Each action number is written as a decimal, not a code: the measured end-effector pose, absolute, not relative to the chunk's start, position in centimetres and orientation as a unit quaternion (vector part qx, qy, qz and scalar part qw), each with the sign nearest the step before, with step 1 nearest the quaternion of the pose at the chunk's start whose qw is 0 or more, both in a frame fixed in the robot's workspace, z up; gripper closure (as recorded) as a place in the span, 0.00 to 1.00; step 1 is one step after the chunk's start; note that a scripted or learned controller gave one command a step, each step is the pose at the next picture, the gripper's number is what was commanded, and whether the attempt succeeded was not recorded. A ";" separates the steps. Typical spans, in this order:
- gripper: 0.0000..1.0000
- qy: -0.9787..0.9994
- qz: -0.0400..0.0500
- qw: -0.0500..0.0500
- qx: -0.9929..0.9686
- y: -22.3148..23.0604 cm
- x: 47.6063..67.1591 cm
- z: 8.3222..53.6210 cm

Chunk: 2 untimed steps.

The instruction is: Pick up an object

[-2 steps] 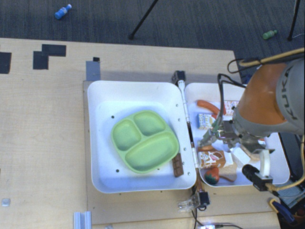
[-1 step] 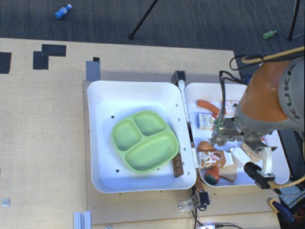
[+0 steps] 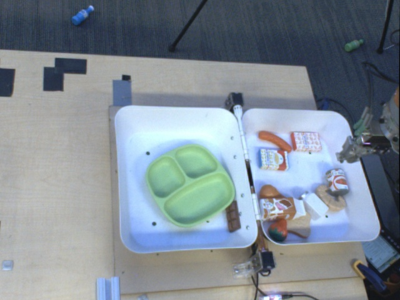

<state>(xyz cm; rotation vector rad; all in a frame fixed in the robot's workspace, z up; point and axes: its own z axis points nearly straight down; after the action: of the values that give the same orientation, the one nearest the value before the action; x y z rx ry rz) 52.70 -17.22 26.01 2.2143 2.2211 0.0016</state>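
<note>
Arm comes in from the right edge, wrist low, hand (image 3: 351, 152) hovering over the right bin's (image 3: 359, 230) right rim; can't tell if it's spread or pressed together, nothing seen between the fingers.

Far left of the hand: left bin (image 3: 125, 167) on the desk (image 3: 56, 186), holding one green divided plate (image 3: 190, 184) and one brown bar (image 3: 232, 217) at the plate's lower right.

Nearer, in the right bin, left of the hand: one orange sausage (image 3: 275, 140), one blue-white carton (image 3: 273, 160), one red-white carton (image 3: 305, 142). Below-left of the hand: one brown box (image 3: 279, 207), one red-green fruit piece (image 3: 277, 230), one white block (image 3: 312, 205). Just below the hand: one small can (image 3: 337, 181) on a tan piece (image 3: 328, 199), nearest pick candidate, not touched.
</note>
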 end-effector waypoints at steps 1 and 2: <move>0.00 0.709 0.001 0.001 0.705 -17.1 52.7 26.0; 0.00 0.709 0.000 0.000 0.705 -10.4 48.7 15.2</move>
<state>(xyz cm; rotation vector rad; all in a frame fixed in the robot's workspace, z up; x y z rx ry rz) 48.68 -10.41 15.15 2.2169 2.2270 0.0011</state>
